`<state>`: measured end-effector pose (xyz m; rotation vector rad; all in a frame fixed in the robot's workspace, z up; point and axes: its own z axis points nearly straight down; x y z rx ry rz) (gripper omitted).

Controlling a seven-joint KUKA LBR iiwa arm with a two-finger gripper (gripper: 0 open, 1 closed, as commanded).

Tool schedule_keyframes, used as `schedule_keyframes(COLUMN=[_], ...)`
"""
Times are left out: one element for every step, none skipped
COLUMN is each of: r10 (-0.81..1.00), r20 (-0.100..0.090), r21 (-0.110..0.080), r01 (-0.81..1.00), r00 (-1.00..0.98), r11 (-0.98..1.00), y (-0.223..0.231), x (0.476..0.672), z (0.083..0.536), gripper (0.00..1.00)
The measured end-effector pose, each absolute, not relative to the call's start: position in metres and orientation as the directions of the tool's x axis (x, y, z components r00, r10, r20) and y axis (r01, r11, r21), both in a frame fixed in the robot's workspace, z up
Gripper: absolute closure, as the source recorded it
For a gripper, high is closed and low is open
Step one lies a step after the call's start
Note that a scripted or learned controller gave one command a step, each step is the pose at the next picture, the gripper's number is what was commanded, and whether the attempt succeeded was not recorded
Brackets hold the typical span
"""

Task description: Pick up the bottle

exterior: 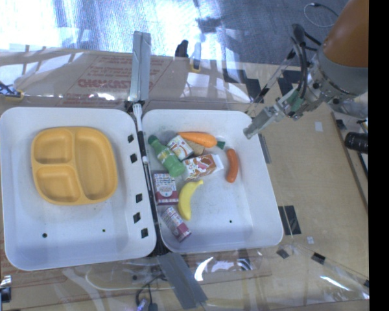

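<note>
Since the green bottle (166, 156) lies crowded beside the carrot (198, 138), we should bring the hand (254, 128), whose opening we cannot tell, down along the bottle's free flank.

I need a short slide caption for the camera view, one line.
Gripper hovers above the right bin, apart from the green bottle lying among toy food; a yellow plate sits in the left bin.

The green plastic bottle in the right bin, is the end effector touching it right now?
Apart. In the camera view the end effector hangs above the right bin's upper right rim, with bare white bin floor between it and the green plastic bottle.
</note>
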<state>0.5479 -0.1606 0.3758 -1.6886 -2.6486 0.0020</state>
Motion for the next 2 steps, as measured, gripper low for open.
schedule_keyframes(r10=[0.965,0.701], r20=[0.004,0.006], r21=[-0.007,-0.003], r01=[0.965,0.701], r00=[-0.262,-0.713], r11=[0.262,0.713], y=[-0.19,-0.175], x=[0.493,0.476], z=[0.273,0.201], gripper=[0.0,0.0])
